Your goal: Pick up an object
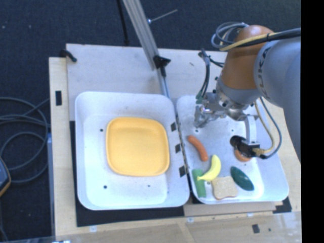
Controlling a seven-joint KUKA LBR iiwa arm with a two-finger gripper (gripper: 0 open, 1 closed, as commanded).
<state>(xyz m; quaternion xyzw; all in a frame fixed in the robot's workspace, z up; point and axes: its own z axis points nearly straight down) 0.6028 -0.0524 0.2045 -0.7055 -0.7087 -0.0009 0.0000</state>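
In the right bin [273, 184] lie an orange sausage [198, 148], a yellow banana [211, 169], a green block [199, 183], a tan slice of bread [224, 188] and a dark green oval piece [242, 178]. An orange round thing [242, 156] sits near the bin's right side, partly hidden by robot parts. My gripper [202, 116] hangs over the bin's upper left part, above and apart from the sausage. Nothing shows between its fingers.
The left bin [91, 186] holds a yellow square plate [137, 146]. A metal pole [144, 32] slants from the top of the view down to the gap between the bins. Cables lie on the dark floor at the left.
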